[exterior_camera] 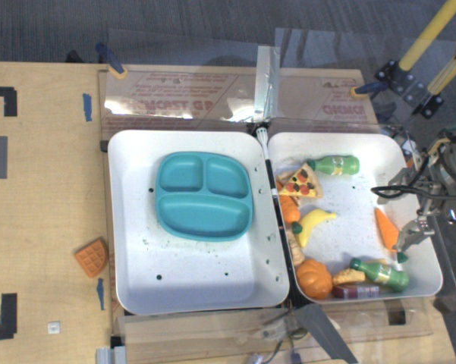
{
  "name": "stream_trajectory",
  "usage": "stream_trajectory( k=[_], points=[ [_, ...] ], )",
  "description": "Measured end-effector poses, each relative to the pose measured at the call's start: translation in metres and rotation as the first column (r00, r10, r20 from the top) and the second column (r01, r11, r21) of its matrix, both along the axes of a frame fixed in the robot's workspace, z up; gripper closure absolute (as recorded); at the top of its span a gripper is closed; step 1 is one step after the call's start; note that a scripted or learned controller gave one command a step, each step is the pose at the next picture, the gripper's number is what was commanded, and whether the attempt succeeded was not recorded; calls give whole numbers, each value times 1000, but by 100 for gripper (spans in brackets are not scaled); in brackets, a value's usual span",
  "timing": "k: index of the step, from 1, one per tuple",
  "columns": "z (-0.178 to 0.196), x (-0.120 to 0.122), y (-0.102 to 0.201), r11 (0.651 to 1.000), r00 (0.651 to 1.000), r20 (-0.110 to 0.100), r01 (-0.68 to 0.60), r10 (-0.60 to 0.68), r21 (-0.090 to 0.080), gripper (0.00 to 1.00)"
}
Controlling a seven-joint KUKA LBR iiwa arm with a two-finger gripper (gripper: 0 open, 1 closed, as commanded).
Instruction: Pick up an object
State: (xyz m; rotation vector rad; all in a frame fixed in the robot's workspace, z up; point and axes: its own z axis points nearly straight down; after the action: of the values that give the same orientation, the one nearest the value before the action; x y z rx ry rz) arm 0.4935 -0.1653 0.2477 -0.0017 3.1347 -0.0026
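Teal plate (205, 196) with three compartments sits in the left bin (136, 279); a waffle (91, 257) lies on the bench outside it. In the right bin (432, 279), toy food crowds the left wall and near edge: pizza slice (300, 181), green bottle (335, 164), banana (314, 224), orange (314, 277), and a second bottle (380, 273) on its side. A carrot (386, 227) lies near the right wall, just beside the gripper (407, 241), which hangs over that bottle's cap end. Whether it is open or closed I cannot tell; nothing shows held.
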Motion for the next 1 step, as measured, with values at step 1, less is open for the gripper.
stream_trajectory(
  k=[1],
  points=[
    [-142,38,-56,997,997,-15,75,-75,5,0]
  ],
)
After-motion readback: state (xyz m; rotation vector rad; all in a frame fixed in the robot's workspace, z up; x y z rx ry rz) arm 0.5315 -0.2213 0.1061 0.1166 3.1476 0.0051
